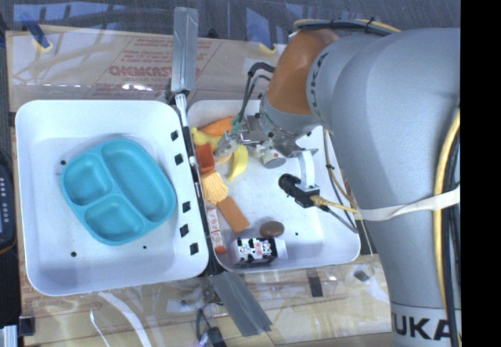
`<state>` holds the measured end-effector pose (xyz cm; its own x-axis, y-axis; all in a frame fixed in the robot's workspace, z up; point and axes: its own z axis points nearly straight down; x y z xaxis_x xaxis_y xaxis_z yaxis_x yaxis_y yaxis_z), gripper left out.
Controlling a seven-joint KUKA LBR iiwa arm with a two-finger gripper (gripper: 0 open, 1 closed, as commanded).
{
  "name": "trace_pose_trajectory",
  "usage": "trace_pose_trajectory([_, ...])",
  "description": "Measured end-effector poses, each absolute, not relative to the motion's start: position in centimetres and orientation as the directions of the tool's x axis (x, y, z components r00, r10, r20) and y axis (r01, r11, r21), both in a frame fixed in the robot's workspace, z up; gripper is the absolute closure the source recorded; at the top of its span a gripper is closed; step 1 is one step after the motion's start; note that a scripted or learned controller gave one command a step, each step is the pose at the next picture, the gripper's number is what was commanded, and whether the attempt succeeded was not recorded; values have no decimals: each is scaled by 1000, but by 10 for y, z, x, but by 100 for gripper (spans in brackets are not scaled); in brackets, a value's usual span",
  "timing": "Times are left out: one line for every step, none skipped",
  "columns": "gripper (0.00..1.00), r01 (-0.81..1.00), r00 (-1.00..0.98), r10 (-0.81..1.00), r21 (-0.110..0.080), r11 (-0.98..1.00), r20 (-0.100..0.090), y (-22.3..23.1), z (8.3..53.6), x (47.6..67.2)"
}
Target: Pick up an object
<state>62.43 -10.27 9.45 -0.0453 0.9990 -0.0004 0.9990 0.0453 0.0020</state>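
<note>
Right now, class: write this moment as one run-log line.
arm: over right bin | gripper: low among toy food by the banana | grasp: cannot tell | left bin: blue divided plate

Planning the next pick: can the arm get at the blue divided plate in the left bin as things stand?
Probably yes. The blue divided plate lies alone in the left bin with nothing on or over it. The gripper hangs over the right bin, so it must cross the divider first.
</note>
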Motion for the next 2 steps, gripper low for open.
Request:
trace_pose_trajectory([100, 999, -48, 999, -2, 48, 1, -102, 103, 624])
trace_pose_trajectory([100, 998, -55, 998, 8, 55, 3, -17, 197, 659])
